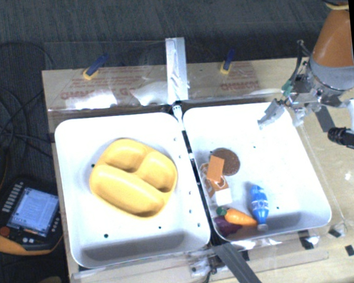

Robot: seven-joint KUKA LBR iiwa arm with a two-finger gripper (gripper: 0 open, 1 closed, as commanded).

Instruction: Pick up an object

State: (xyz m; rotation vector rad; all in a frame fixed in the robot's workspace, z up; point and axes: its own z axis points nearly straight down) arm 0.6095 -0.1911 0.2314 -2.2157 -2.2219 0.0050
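My gripper (284, 116) hovers over the far right corner of the right bin (304, 156). Its two fingers stand apart, open, with nothing between them. In the right bin's left and front part lie a brown round disc (228, 160), an orange block (215, 169), a small white block (222, 196), a toy carrot (240, 216) over a purple piece (225, 225), and a blue bottle (258, 203). All of these sit well below and left of the gripper. A large yellow bread-shaped object (133, 177) lies in the left bin (79, 229).
A divider wall (191, 167) separates the two bins. Clear plastic sheeting with blue and yellow clips (94, 67) lies behind the bins. Handheld controllers (27, 216) and cables sit on the floor at the left. The arm's orange band (336, 36) is at the upper right.
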